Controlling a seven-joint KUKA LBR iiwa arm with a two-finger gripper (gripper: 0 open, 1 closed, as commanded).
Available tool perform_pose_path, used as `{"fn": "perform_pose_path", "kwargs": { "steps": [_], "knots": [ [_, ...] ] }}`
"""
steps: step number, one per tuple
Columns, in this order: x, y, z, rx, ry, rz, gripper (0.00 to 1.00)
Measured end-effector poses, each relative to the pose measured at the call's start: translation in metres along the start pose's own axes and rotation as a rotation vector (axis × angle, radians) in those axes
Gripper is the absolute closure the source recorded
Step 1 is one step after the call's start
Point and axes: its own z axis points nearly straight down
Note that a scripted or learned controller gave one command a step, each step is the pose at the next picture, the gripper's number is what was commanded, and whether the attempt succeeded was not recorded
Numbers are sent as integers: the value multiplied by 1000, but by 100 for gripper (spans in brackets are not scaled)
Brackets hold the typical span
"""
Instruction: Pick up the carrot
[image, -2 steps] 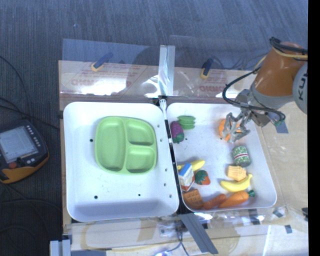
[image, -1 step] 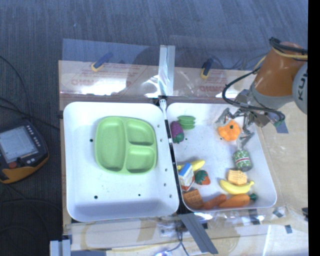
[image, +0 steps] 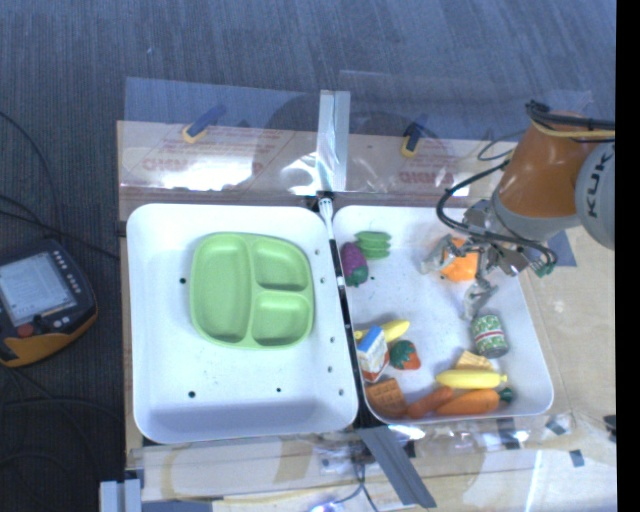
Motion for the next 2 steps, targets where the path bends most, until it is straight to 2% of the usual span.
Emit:
{"fn": "perform_pose_path", "kwargs": {
  "steps": [1, 2],
  "knots": [
    [-3, -1, -13, 6, -6, 1, 100],
    [29, 30, -4, 8, -5, 244, 100]
  ]
}}
